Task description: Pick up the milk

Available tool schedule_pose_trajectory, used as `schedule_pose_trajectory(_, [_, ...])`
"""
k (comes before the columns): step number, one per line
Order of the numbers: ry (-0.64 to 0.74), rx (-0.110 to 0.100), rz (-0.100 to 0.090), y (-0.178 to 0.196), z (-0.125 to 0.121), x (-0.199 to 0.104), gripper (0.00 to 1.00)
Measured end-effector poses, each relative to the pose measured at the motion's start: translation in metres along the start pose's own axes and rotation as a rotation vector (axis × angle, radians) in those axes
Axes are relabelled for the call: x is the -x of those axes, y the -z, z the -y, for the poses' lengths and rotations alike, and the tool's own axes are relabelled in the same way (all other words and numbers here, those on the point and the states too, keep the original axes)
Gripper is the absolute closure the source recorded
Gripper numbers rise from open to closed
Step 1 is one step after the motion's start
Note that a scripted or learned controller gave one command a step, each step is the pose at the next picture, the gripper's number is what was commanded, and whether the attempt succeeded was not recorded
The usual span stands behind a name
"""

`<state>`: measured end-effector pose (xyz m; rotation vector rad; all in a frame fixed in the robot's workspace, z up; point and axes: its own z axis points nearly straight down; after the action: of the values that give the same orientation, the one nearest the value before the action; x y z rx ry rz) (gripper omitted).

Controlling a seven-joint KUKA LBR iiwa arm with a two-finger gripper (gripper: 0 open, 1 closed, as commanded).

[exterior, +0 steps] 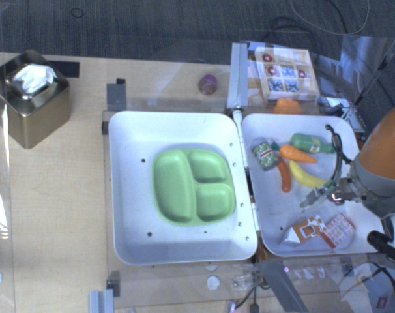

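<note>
Nearest to the camera, in the front part of the right bin, lies a white carton with orange print. I take this for the milk, although the print is too small to read. It lies flat on its side. Its long axis goes nearly across the picture, with the pointed top toward the left and the other end a little farther back on the right.

Just behind the carton is the end effector, coming in from the right under the grey and orange arm. The milk is therefore on the near side of the end effector, close to it but not touching as far as I can see. Nothing is seen held in it. Whether it is spread or pressed together I cannot tell, because the tip is small and blurred.

Directly behind the end effector is a banana, then a carrot, a red sausage, a small green carton and a green bottle.

In my judgement, the coming move needs a short shift toward the camera and then a descent, with the grip set across the short side of the carton.
</note>
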<state>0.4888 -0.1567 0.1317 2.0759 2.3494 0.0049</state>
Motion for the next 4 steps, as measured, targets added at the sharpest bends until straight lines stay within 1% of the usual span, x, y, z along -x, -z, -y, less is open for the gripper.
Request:
schedule_pose_trajectory(1, [0.225, 0.007, 0.003, -0.041, -0.007, -0.044, 0.00])
schedule_pose_trajectory(2, [0.560, 0.007, 0.004, -0.041, -0.006, -0.031, 0.00])
schedule_pose_trajectory(3, [0.560, 0.022, 0.015, -0.027, -0.012, -0.030, 1.00])
schedule_pose_trajectory(4, [0.560, 0.022, 0.015, -0.028, -0.012, -0.030, 0.00])
